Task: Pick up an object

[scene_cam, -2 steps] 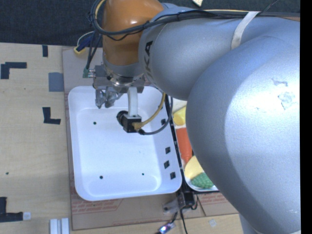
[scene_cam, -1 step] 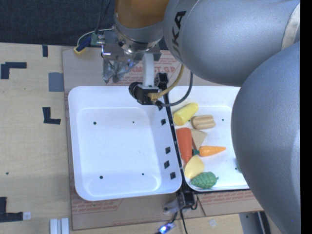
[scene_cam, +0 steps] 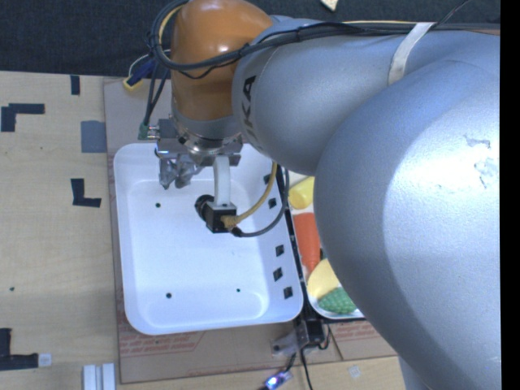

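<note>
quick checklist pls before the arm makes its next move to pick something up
1. Gripper over a bin: ok. The gripper hangs above the far part of the left shallow white bin.
2. Target under the gripper: not ok. Bare white bin floor lies beneath it.
3. Pickable things located: ok. A long orange object, a rounded yellow object and a green bumpy object lie in the right shallow white bin.
4. Clear sight of the right bin: not ok. The grey arm covers most of it.
5. Gripper already carrying something: cannot tell.
</note>
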Tool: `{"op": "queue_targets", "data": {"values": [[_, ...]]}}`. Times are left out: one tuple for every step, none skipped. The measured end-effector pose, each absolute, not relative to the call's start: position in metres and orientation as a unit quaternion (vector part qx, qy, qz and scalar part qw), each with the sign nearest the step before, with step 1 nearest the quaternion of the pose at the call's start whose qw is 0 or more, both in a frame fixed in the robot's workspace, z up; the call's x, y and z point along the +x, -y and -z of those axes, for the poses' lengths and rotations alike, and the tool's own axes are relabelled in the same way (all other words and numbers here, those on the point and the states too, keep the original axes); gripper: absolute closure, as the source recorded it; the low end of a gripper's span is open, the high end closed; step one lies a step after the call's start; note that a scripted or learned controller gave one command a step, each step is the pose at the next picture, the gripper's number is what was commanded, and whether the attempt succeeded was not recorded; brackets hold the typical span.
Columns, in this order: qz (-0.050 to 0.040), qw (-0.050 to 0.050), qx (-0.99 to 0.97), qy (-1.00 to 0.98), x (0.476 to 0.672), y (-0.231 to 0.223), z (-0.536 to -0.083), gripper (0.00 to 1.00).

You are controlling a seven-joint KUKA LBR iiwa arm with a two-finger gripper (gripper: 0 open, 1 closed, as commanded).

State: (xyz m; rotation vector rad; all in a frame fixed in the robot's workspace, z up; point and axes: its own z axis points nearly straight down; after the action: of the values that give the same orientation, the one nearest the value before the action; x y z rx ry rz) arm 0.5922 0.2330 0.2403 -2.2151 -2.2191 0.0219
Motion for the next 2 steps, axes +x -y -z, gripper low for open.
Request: {"op": "queue_targets", "data": {"values": [[0.0058, -0.002, -0.706, 0.708, 0.593, -0.234, -0.368, 1.0], [-0.007, 0.003, -0.707, 0.708, 0.573, -0.233, -0.252, 1.0]]}}
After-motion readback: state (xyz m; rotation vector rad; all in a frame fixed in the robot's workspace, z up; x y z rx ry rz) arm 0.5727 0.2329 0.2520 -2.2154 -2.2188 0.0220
